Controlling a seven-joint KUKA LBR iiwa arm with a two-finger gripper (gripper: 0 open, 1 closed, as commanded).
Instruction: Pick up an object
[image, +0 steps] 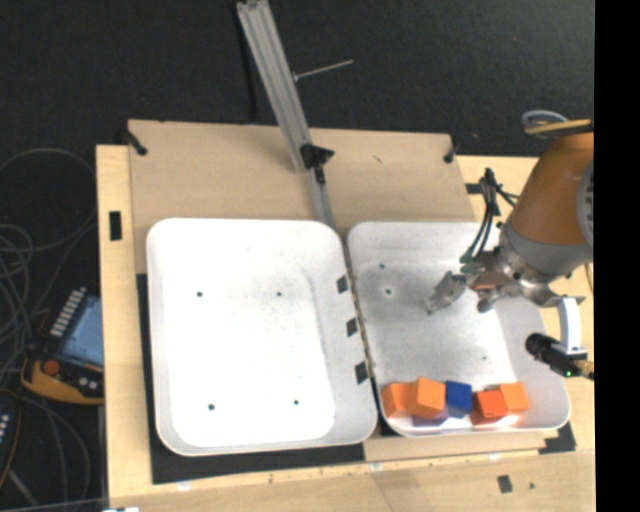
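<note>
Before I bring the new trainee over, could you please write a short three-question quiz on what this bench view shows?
1. True or false: the blocks lie in the left bin.
2. What colour is the block between the orange blocks?
3. The gripper is: A) over the right bin, away from the blocks; B) clamped on a block; C) over the left bin.

Key: 1 false, they line the right bin's near wall. 2 blue. 3 A.
</note>
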